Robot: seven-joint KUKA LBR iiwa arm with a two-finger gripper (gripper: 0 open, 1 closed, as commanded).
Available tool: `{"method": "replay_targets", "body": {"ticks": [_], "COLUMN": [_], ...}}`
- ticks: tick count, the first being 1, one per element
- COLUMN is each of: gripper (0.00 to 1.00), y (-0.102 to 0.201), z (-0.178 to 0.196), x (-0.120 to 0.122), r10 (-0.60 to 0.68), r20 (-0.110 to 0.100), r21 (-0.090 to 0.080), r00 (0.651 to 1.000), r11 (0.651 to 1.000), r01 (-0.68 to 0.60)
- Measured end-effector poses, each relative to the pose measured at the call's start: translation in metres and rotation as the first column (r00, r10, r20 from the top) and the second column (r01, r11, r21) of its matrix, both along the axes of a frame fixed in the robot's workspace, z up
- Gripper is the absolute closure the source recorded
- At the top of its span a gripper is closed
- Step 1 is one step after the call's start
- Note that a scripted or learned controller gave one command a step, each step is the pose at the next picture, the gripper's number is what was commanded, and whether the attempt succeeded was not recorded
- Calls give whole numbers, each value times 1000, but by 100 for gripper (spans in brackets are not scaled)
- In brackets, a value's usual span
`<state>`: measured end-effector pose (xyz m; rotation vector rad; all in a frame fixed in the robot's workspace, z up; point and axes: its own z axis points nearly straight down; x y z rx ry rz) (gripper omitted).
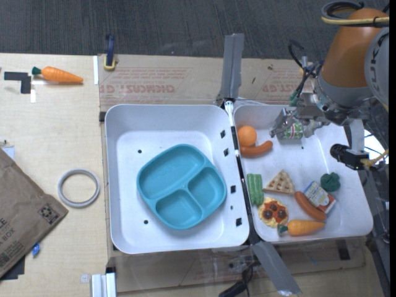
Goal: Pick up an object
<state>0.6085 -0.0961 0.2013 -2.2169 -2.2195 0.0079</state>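
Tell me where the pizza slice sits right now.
The pizza slice lies in the right bin near its front edge, just below the triangular sandwich, with the carrot to its right and the green pickle up to its left.

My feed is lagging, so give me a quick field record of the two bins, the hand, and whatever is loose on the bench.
left bin: blue divided plate
right bin: orange ball, two sausages, green pod, sandwich wedge, pizza slice, carrot, small carton, dark green piece
hand: over the right bin's far end, above bare floor, right of the orange ball
grasp: cannot tell
bench outside bins: second carrot far left, tape ring, cardboard box
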Motion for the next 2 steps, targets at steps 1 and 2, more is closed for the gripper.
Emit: {"method": "replay_targets", "body": {"ticks": [1,2], "gripper": [0,0], "y": [-65,-102], "z": [-111,-112], "x": [50,1], "r10": [-45,-22], "r20": [7,3], "r21": [-1,1], "r00": [999,1000], "r11": [999,1000], "r01": [45,22]}}
